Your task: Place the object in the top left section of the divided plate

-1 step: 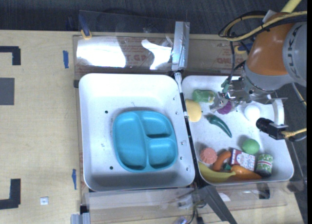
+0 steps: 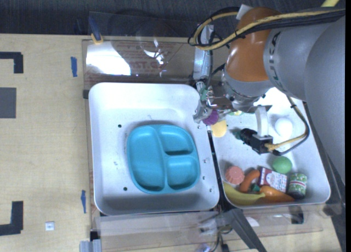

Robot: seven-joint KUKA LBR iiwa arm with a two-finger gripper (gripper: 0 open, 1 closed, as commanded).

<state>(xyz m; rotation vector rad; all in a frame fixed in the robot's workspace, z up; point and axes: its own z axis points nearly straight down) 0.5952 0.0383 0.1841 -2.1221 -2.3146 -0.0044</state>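
A: Start from the left: what sits in the left bin [image 2: 104,136]?

B: The blue divided plate [image 2: 163,157], lying flat in the middle of that bin on the worktop [image 2: 38,136], one long section on its left and two smaller ones on its right. All three look bare, so the placing is not yet done.

A: And the task's thing?

B: A small purple object [image 2: 210,117] hangs at the inner rim between the bins, above the plate's upper right corner and apart from it. The jaws of the gripper [image 2: 207,109] seem clamped on it from above, though the picture is blurred there, so I take that as likely, not sure.

A: Why so high?

B: Probably to clear the bin wall before lowering.

A: Farther right?

B: The right bin [image 2: 321,188] keeps a yellow piece [image 2: 219,129], a white egg [image 2: 283,126], a green ball [image 2: 282,164], a banana [image 2: 244,196] and a carrot [image 2: 274,193], crowded along its lower edge
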